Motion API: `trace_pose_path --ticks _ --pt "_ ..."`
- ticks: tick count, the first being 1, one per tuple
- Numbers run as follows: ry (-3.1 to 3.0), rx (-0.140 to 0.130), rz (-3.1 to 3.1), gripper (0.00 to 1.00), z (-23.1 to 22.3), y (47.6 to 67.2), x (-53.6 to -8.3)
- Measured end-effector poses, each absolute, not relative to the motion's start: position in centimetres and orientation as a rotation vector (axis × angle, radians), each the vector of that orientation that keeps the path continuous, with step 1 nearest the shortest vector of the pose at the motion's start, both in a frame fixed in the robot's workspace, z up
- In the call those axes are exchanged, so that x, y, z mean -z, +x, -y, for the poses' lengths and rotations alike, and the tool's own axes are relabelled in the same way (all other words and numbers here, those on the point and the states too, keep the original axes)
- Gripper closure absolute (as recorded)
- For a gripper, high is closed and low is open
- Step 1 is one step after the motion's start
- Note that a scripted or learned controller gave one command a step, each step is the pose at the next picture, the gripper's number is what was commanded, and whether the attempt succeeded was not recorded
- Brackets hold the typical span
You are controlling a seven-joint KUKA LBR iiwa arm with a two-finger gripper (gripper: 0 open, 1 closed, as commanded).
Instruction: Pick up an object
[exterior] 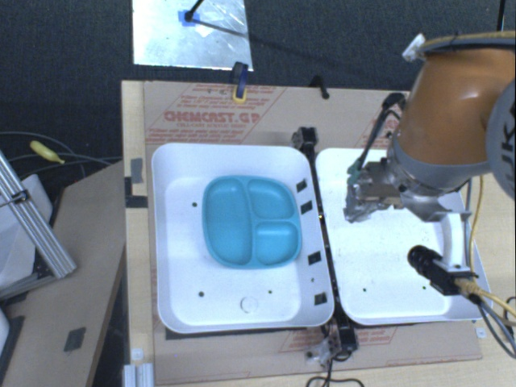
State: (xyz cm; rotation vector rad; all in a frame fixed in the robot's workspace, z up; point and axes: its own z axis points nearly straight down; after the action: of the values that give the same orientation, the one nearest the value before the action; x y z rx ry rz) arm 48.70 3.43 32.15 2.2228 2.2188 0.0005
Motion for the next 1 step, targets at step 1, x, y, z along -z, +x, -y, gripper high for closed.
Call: trace_pose_path --ticks 1 --pt "2.209 -0.012 -2.228 1.00 -7.92 48.71 -39.23"
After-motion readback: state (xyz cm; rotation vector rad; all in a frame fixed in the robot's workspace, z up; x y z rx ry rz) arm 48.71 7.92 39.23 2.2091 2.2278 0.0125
